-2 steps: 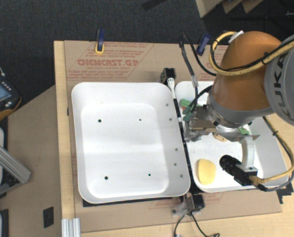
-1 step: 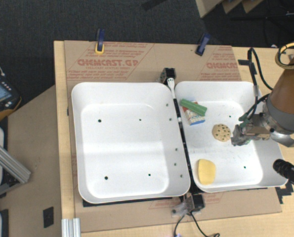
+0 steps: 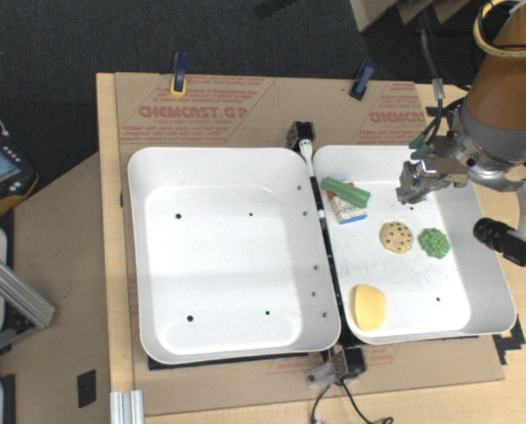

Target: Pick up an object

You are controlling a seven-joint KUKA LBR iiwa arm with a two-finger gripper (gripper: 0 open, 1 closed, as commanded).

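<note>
While dark carpet is surrounding the cardboard-topped desk (image 3: 245, 104), the claw (image 3: 415, 186) is hovering over the right bin (image 3: 475, 316); its opening is unclear. A green block (image 3: 346, 191), cookie (image 3: 396, 237), broccoli (image 3: 434, 242) and yellow piece (image 3: 369, 306) are lying there. Left bin (image 3: 156, 237) beside it.

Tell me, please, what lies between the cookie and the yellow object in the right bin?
In the camera view, only bare white bin floor separates the cookie from the yellow object.

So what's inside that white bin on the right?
The right bin holds a green bar lying on a small box, a cookie, a green lump and a yellow piece. The gripper covers some floor.
</note>
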